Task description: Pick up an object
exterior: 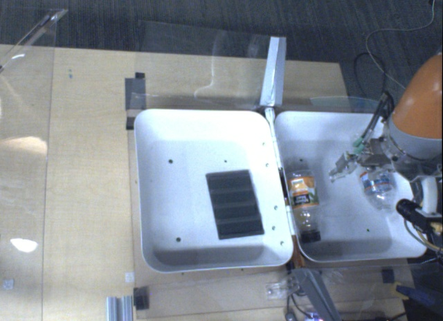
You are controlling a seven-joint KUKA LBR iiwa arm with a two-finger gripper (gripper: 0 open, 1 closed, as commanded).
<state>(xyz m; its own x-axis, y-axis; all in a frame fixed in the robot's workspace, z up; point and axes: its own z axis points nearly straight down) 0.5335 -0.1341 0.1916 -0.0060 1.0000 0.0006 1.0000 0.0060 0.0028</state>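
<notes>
On the pale wooden bench, the grey arm's gripper hovers inside the right white bin, beside a clear plastic bottle; its grip cannot be told.

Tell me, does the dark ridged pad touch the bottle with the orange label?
Apart. The camera view shows the dark ridged pad in the left bin, the bottle in the right bin.

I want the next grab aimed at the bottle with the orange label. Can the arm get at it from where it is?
Probably yes. The bottle lies alone against the right bin's left wall, with bare floor between it and the hand. That wall beside it may crowd one side of the grip.
</notes>
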